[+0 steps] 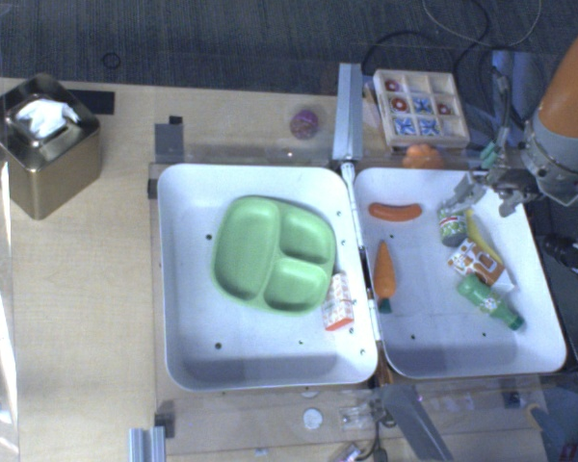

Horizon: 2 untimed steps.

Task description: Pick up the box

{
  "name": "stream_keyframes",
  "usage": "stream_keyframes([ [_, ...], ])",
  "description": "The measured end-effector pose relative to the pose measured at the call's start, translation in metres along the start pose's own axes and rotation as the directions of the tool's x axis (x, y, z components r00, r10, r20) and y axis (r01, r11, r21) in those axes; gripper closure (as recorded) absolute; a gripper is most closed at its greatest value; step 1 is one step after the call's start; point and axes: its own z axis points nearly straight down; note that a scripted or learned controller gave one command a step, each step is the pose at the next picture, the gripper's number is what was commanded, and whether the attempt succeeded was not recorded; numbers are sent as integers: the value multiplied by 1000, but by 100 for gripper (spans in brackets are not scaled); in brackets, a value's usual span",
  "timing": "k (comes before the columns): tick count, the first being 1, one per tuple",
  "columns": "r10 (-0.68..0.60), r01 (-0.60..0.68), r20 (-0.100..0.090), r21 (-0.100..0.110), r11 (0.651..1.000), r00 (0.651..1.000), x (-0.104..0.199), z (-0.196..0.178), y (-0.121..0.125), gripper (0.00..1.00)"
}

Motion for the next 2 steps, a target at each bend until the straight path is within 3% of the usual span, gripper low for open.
stream_keyframes([
  [1, -4, 4, 0, -6, 1000, 1000, 1, -12, 2, 100],
  [2, -4, 4, 0, -6, 1000, 1000, 1, -12, 2, 0],
])
